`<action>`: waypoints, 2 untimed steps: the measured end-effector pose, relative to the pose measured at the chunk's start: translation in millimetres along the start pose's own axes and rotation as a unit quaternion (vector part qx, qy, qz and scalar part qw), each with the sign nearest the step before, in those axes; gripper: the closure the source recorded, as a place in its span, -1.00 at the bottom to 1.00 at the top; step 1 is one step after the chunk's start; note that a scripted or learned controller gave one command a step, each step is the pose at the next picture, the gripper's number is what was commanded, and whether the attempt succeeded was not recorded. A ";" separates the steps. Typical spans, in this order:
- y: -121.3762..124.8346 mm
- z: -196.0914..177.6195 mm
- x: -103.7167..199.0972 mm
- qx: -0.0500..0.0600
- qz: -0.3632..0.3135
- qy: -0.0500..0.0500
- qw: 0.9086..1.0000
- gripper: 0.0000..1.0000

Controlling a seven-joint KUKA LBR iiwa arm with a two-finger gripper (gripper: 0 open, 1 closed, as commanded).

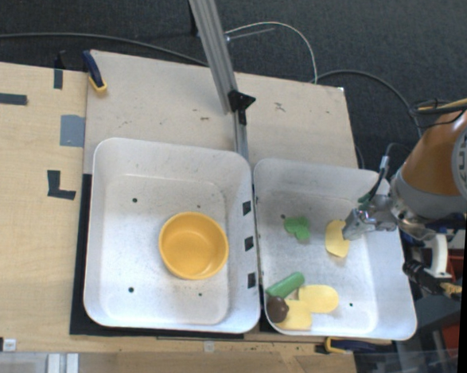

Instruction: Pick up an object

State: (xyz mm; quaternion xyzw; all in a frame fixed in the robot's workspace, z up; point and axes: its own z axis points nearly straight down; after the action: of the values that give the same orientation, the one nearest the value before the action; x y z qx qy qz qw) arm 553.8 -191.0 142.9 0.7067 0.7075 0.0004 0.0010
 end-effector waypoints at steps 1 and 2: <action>3.3 -42.4 0.7 0.000 0.000 0.000 1.000 1.00; 3.9 -65.0 1.0 0.000 0.000 0.000 1.000 1.00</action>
State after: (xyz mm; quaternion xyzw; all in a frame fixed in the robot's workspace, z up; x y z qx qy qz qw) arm 557.5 -189.9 207.9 0.7066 0.7076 0.0002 0.0005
